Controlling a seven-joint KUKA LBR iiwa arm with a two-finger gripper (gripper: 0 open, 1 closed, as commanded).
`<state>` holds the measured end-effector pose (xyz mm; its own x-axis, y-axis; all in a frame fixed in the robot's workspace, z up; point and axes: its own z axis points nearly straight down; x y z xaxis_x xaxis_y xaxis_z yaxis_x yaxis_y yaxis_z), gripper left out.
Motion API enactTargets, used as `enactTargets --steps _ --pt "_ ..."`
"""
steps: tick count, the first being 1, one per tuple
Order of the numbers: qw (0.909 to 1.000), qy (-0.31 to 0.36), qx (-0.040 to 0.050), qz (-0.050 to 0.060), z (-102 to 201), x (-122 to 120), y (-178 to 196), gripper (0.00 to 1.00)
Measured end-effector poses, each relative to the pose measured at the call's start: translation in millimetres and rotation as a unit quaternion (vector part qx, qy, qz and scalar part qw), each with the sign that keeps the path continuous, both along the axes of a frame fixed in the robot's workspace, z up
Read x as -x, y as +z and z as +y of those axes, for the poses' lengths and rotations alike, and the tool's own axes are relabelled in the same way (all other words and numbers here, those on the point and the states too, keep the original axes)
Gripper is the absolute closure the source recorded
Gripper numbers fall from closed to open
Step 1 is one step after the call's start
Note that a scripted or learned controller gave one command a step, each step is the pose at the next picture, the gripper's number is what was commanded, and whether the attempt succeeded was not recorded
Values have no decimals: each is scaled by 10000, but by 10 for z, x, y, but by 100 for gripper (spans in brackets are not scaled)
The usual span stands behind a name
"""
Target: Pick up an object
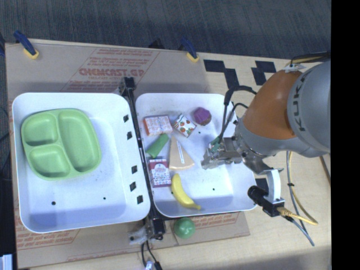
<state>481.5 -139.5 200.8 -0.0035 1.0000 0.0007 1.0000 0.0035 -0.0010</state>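
The arm comes in from the right and its gripper [214,155] hangs low over the right bin [225,198], above a bare patch of white floor. Nothing is caught in it, and whether it is apart or together I cannot tell from here. The pickable things lie to its left: a wedge of cheese [179,155] closest, a banana [183,192] below it, a purple ball [202,116] further up. I'd say it is at the reaching stage, nothing taken yet. Next it must shift left over the cheese, drop and close. The green tray [59,142] sits in the left bin [73,218]
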Motion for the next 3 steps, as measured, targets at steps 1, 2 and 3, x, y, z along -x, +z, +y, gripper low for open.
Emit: enactTargets --steps 1,2,3 --pt "10000 15 5 -2 -452 -1155 23 100" --pt "10000 17 3 1 -451 -1154 23 0" --pt "10000 17 12 -92 -650 -1473 -863 0"
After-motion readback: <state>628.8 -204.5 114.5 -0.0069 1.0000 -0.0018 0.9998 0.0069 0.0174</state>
